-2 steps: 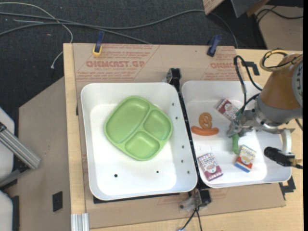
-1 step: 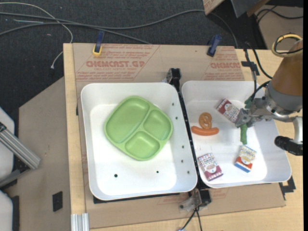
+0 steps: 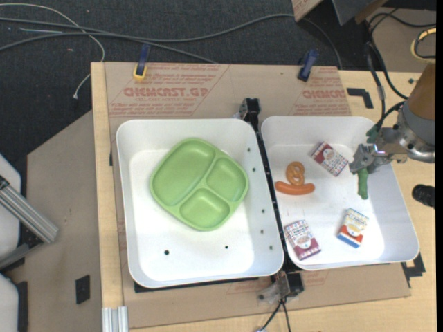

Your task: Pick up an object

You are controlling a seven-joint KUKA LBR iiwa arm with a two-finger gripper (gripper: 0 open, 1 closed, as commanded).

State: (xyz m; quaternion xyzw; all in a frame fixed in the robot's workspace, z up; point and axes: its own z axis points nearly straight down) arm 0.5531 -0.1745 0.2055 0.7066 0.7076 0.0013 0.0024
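My gripper [image 3: 365, 161] hangs over the right side of the right bin [image 3: 405, 237], on the grey arm reaching in from the right. A small green elongated item [image 3: 362, 184] sits right below it, its top end meeting the gripper; whether it is gripped is unclear. To the left, a red-and-white packet [image 3: 329, 158] lies in the bin. Near the bin's middle are a pretzel-shaped piece [image 3: 295, 173] and an orange sausage [image 3: 295, 188]. Two more small cartons lie toward the front: one [image 3: 301, 238] at the left, one [image 3: 353, 228] at the right.
The left bin [image 3: 131, 254] holds a green divided plate [image 3: 200, 183]. A black divider with clamps [image 3: 250, 108] runs between the bins. Cardboard [image 3: 173, 88] lies under both bins, with blue clips [image 3: 142, 66] at its far edge. Cables lie at the back.
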